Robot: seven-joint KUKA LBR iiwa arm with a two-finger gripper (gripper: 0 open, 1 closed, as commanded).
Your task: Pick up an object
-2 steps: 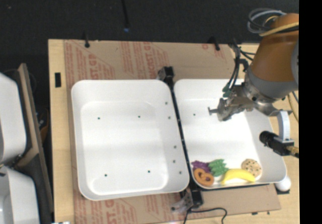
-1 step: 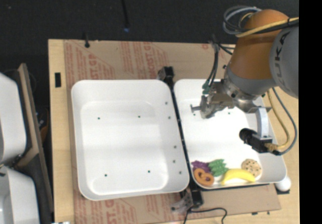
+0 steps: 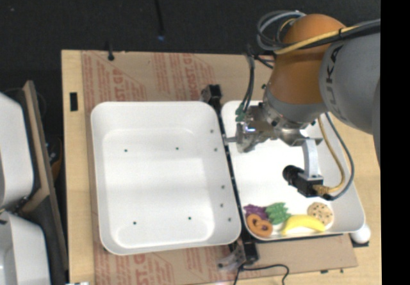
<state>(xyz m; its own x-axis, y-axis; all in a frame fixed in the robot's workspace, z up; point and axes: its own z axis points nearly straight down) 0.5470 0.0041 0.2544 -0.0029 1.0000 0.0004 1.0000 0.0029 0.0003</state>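
White right bin (image 3: pixel 339 168) holds toy food along its near edge: purple grapes (image 3: pixel 255 212), orange disc (image 3: pixel 260 227), green leafy piece (image 3: pixel 278 211), yellow banana (image 3: pixel 302 223), cookie (image 3: pixel 320 213). Gripper (image 3: pixel 248 138) hangs at bin's far-left corner; grip state cannot be read. Left bin (image 3: pixel 160 175) alongside.

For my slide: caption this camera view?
Arm over right bin; toys at near edge.

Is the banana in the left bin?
No, the banana lies in the right bin, beside the cookie.
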